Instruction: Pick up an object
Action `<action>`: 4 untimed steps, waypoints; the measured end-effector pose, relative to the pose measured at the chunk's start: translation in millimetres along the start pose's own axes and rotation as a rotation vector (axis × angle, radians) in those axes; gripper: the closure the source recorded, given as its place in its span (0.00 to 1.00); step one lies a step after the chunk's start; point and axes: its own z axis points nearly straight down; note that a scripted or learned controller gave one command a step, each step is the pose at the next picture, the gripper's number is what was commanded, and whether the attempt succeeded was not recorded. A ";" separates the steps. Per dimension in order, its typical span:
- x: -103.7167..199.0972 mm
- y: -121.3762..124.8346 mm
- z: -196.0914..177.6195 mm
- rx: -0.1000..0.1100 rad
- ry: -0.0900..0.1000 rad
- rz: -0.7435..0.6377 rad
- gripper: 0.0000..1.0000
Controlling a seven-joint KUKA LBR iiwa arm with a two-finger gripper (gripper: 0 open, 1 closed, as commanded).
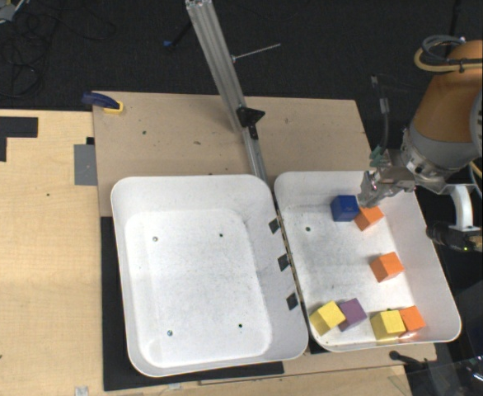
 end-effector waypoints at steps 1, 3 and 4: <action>-1.4 0.4 -32.0 0.002 0.000 0.000 1.00; 105.5 20.5 -36.7 0.004 0.002 -0.003 1.00; 148.7 25.6 -21.4 0.008 0.002 -0.001 1.00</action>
